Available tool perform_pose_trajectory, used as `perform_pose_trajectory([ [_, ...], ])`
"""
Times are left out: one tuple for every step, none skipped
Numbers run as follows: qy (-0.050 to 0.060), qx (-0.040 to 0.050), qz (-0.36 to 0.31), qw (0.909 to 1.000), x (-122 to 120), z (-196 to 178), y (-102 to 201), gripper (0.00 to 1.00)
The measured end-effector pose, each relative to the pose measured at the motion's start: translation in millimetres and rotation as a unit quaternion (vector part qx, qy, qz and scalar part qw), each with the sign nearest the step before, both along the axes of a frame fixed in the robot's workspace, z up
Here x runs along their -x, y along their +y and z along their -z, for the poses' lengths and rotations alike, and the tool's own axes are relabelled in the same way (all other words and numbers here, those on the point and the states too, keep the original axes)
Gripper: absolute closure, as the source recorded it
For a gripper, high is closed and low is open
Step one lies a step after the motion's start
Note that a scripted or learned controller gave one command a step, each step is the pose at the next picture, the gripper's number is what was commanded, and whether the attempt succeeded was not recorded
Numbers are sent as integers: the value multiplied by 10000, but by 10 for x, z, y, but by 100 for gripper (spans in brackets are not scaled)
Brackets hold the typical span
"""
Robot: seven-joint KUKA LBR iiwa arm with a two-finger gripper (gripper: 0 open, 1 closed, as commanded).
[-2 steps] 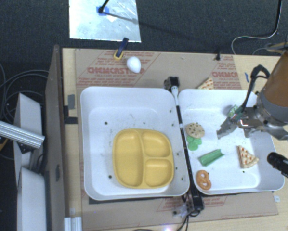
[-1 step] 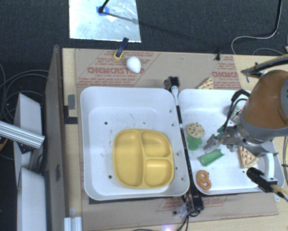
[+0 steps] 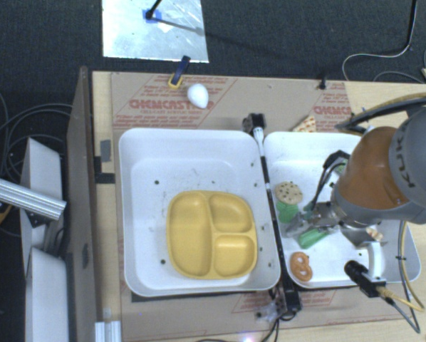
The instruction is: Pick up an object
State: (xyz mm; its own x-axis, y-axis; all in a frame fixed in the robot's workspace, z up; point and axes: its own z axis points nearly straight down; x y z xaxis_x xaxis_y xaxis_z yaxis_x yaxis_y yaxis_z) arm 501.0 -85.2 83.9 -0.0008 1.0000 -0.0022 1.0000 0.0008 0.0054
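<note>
Dark carpet surrounds a cardboard-topped bench on which two shallow white bins are set side by side. A yellow three-compartment plastic tray [image 3: 211, 232] lies in the left white bin [image 3: 145, 162]. In the right white bin [image 3: 305, 152] a round speckled cookie [image 3: 288, 190] sits near the divider, a light green rounded piece [image 3: 288, 211] lies just below it, a bright green oblong block [image 3: 312, 236] lies nearer the front, and a small brown pretzel [image 3: 300, 265] rests by the front wall. The two-finger gripper [image 3: 307, 221] is seen low over the bright green block, which lies just beside and toward the front of it, its long axis slanting from front-left to back-right. Whether the claw is open, closed or gripping anything cannot be told, since the tip is blurred against the green pieces. The grey arm, with its orange band [image 3: 366, 173], is bent steeply down into the right bin from the right. A white egg-shaped object [image 3: 197, 95] rests on the cardboard behind the bins
</note>
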Motion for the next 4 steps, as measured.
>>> perform_pose_trajectory([
  [-50,17,7,10000,-31,-150,-20,100],
  [-49,-4,-20,10000,120,-1503,36,100],
  [15,-11,-8,10000,138,-1427,37,0],
  [76,-18,10,10000,172,-198,-120,0],
])
